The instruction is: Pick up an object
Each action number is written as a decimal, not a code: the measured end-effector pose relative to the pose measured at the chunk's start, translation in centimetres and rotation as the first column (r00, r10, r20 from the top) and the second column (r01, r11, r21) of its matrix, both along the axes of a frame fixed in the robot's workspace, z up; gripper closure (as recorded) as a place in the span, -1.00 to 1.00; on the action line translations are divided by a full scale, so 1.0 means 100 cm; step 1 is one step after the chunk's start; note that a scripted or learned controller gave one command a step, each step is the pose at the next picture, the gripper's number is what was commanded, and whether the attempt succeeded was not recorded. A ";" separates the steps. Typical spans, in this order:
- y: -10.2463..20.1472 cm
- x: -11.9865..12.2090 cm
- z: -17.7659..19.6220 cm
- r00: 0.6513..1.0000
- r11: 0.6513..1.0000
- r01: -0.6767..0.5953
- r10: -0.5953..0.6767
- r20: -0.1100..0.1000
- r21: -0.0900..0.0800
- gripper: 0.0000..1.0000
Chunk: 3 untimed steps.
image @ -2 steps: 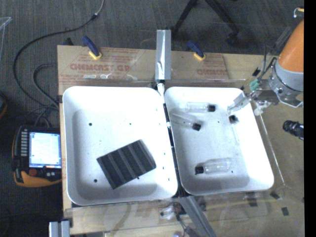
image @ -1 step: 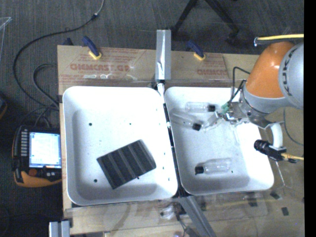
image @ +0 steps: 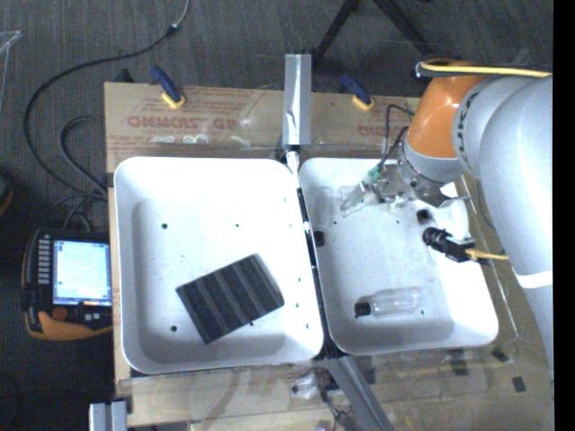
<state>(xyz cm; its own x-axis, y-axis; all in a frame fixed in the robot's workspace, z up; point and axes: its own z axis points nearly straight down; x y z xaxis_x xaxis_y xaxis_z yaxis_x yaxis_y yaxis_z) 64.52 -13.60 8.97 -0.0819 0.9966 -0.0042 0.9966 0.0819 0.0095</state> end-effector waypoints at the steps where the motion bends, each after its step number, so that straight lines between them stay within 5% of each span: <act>1: 0.019 -0.077 0.001 0.998 0.998 -0.055 0.055 0.000 0.001 -1.00; 2: -0.009 0.010 0.000 0.994 0.994 -0.105 0.105 -0.006 0.002 -1.00; 3: 0.009 0.019 0.000 0.994 0.995 -0.101 0.101 -0.028 -0.005 -1.00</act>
